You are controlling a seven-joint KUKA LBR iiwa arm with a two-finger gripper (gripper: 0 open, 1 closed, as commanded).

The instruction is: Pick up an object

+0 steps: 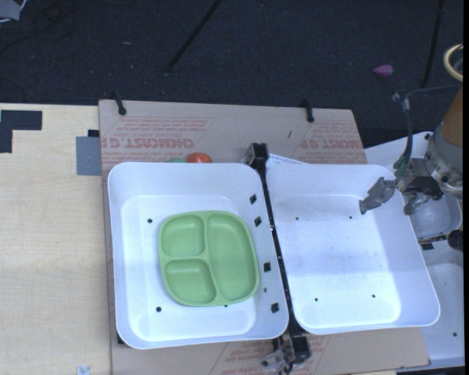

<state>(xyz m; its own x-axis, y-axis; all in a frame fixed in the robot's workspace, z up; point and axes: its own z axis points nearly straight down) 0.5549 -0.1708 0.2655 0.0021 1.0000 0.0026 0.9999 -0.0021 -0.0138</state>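
Note:
A light green divided plate with three compartments lies flat in the left bin, slightly right of its middle. My gripper hangs over the right bin's far right rim, well away from the plate. Its two grey fingers are spread apart with nothing between them, so it is open. The arm comes in from the right edge of the view.
A small red-orange object sits on the cardboard just behind the left bin's back rim. A black divider with clips runs between the two bins. Cardboard sheets lie under the bins, and a wooden bench top extends to the left.

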